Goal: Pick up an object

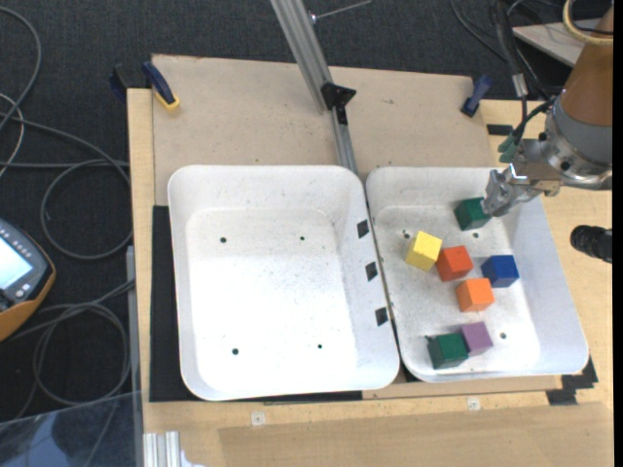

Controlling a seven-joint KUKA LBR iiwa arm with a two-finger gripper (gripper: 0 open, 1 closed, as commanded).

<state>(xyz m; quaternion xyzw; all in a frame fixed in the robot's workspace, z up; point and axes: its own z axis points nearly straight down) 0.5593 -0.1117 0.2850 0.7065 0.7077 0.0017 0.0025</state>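
Note:
The right bin (545,261) holds several small blocks. A dark green block (470,213) lies near its back edge. Below it sit a yellow block (424,249), a red block (454,262), a blue block (500,269) and an orange block (475,294). A purple block (477,337) and a green block (448,348) rest near the front rim. My gripper (500,195) hangs low over the back right of this bin, just right of the dark green block and touching or nearly touching it.
The left bin (195,261) lies beside the right one, and black clips (371,270) join their shared rim. A slanted metal pole (311,56) rises behind the bins. Blue clamps (161,84) hold the board's back corners.

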